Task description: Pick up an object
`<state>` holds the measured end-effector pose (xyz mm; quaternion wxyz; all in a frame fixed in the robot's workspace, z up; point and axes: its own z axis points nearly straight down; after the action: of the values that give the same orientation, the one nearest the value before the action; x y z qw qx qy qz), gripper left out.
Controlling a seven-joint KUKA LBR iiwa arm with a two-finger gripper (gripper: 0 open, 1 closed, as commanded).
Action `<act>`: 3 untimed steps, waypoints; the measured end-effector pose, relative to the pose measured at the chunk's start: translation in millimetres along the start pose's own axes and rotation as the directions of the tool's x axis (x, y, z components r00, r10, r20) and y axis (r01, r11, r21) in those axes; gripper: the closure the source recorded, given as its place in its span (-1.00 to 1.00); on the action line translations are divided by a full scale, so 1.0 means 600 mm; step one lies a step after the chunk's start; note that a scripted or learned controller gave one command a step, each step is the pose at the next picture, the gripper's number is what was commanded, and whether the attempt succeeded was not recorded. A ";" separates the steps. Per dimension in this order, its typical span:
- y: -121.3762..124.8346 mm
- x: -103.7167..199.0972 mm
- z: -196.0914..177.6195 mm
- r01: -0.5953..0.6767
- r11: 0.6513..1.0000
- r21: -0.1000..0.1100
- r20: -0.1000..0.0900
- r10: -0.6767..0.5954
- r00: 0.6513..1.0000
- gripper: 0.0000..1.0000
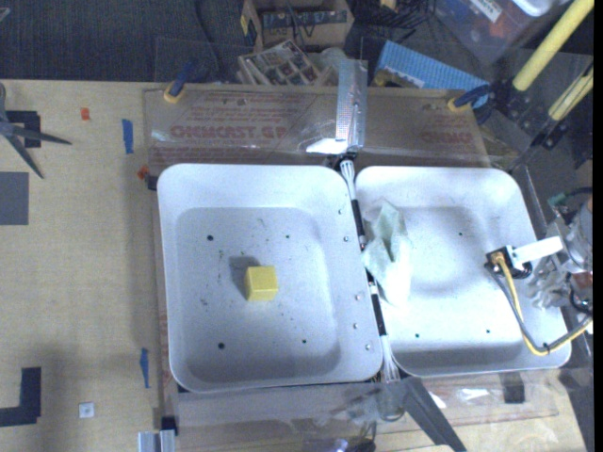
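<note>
A small yellow block [262, 282] lies near the middle of the left bin [188, 196]. A crumpled pale green-white cloth [388, 252] rests against the left wall of the right bin [490, 188]. My gripper [549, 273] is at the right rim of the right bin, low over its edge. A white bracket and a looping yellow cable [520, 311] reach from it into the bin. It is well to the right of the cloth and far from the yellow block. Nothing is seen held in it.
A metal divider strip [350, 111] and clear plastic sheeting stand behind the bins. Blue clamps [179, 78] hold the back corners. Wooden bench surface stretches to the left with tape marks. A yellow pole [556, 31] crosses the top right.
</note>
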<state>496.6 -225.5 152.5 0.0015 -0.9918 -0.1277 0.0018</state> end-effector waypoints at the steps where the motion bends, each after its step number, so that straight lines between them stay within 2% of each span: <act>1: -0.034 0.039 0.085 -0.056 0.998 0.001 0.000 0.056 0.998 1.00; 2: 0.030 0.135 -0.018 -0.053 0.999 -0.002 -0.002 0.053 0.999 1.00; 3: 0.017 0.145 -0.169 -0.052 0.999 -0.002 -0.002 0.052 0.999 1.00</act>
<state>583.6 -213.3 253.7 0.0003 -0.9948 -0.1019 0.0005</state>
